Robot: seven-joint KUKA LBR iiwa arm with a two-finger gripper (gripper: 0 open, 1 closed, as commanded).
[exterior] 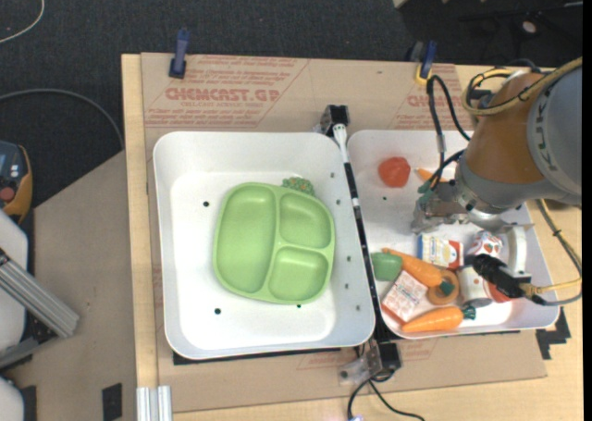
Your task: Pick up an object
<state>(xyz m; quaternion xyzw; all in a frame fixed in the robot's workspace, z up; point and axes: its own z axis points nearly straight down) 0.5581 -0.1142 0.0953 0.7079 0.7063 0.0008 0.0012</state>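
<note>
Camera view: we found the arm reaching in from the right over the right bin, with the gripper low among the clutter. We could not tell whether it was open, closed or holding anything, as the wrist hid it.

Candidate objects lay in that bin: a red ball near the far wall, well apart from the rest; a carton just below the gripper; a carrot touching a small packet; a second carrot at the near rim. The left bin bore a green tray.

We judged the carton the likely target. A good grasp would want a straight descent and a squeeze clear of the neighbouring carrot.

The board read "CHEMCAST G.P"; the carton's print was too small to read.
</note>
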